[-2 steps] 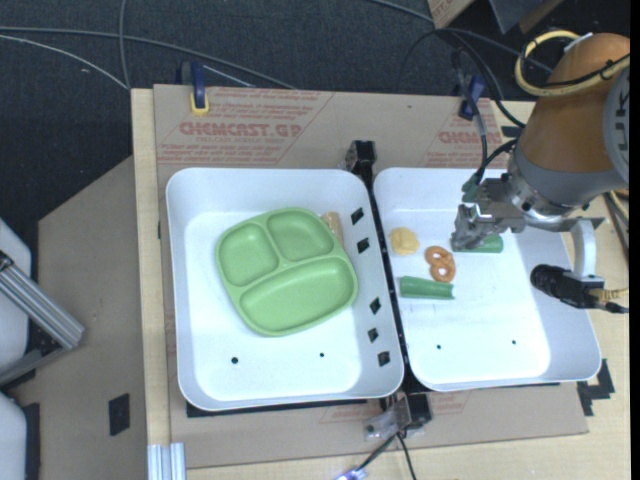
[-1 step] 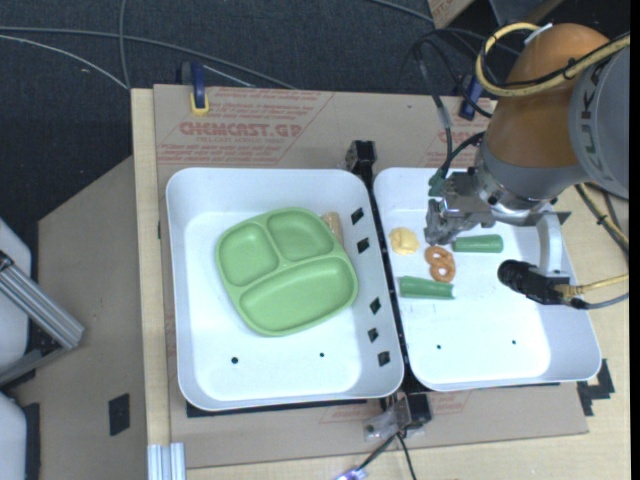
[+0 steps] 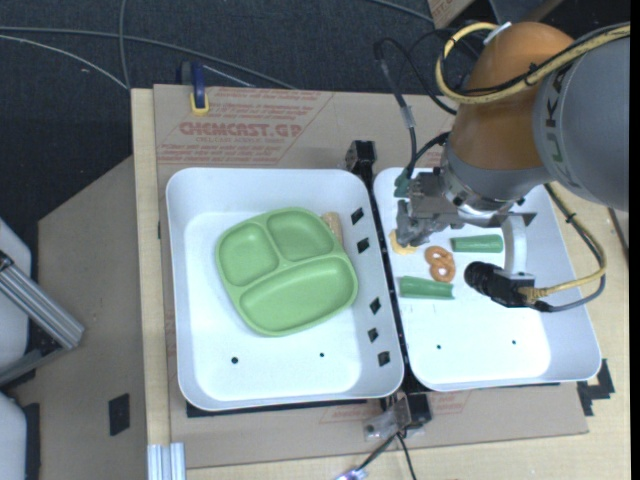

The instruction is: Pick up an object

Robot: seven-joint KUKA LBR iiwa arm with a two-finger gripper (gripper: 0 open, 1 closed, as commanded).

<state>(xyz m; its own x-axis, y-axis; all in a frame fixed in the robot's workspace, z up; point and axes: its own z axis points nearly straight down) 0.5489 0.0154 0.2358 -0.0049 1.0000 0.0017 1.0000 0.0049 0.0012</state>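
Pick not yet done: tool (image 3: pixel 412 230) low over right bin (image 3: pixel 560 353) beside pretzel (image 3: pixel 440 262); cannot tell its opening, nothing visibly held; two green pieces (image 3: pixel 426 288) lie untouched.

Glossy white plastic bins (image 3: pixel 200 368), matt green plastic plate (image 3: pixel 287 271) (smooth); printed brown cardboard (image 3: pixel 250 118) beneath

1. A red printed word on the cardboard sheet (image 3: pixel 250 128), just behind the left white bin (image 3: pixel 190 268), read roughly "CHEMCAST GP"; some letters were unclear.
2. Smaller red lines beneath it were too blurred to read.
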